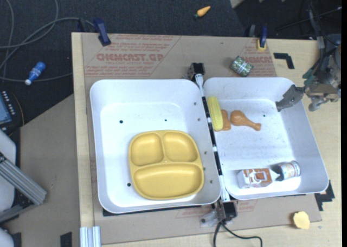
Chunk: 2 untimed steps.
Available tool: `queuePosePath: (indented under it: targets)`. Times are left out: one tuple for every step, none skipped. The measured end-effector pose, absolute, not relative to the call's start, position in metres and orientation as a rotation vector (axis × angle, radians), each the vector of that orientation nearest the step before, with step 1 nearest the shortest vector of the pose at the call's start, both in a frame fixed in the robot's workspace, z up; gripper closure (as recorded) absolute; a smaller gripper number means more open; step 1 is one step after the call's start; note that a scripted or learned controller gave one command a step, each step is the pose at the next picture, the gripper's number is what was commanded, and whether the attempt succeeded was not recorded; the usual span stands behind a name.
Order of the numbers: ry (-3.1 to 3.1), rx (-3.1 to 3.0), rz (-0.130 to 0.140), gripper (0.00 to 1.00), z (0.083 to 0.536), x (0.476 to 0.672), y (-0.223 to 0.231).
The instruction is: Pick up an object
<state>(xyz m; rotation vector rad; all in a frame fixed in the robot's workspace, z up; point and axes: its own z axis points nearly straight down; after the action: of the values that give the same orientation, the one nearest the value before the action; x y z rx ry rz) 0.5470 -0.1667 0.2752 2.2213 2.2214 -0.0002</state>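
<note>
**Two bins, one gripper at the right-hand rim**

Showing two shallow white bins side by side on a bench (162, 59) of printed board. Showing the gripper (300, 101) hanging over the far right rim of the right bin (303, 132), reaching in from the right, fingers (287, 98) spreading apart and pinching nothing. Lying well apart from every object in the bin.

Holding three loose things in the right bin: a yellow corn cob (215, 113) lying lengthwise against the left wall; an orange-brown toy drumstick (244, 121) just beside it, touching or nearly touching the cob, thin end pointing right; and a bottle (268, 175) lying on its side along the near wall, cap pointing right, with a brown and white label too blurred for reading.

Holding a yellow divided plate (165, 163) flat in the near half of the left bin (108, 105), three compartments facing up.

Showing, outside the bins, a small green can (241, 66) resting on the bench beyond the right bin, and a small yellow lump (301, 220), possibly a toy food piece, lying near the bench's near right corner.
</note>
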Motion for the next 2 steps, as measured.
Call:
queuePosePath:
  targets:
    - [2.238,2.223,-0.008,0.00,0.139,0.591,-0.110]
    - [2.225,2.228,-0.008,0.00,0.081,0.602,-0.129]
